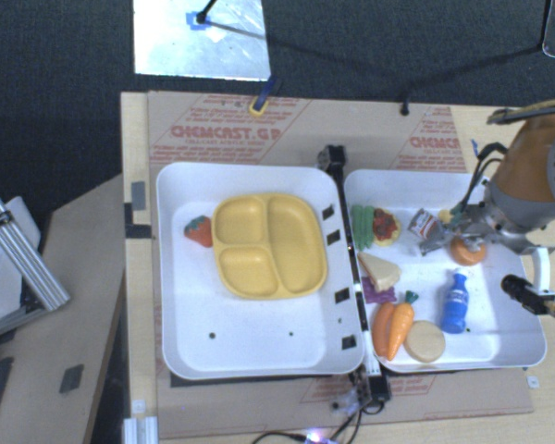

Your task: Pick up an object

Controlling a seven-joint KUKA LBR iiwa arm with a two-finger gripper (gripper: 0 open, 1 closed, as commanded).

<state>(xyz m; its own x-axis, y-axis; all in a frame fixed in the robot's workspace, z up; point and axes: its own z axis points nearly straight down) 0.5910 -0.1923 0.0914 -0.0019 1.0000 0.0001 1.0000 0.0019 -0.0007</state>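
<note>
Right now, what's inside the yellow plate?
Nothing shows in the yellow plate: its three compartments look bare. A strawberry lies beside it in the left bin. What is under the plate is covered.

Dark carpet floor across upper frame. Shiny metal plate lying on it, upper left of centre. Light wooden bench at left and bottom. Printed cardboard sheet covering bench top. Aluminium frame rails at far left edge.
</note>
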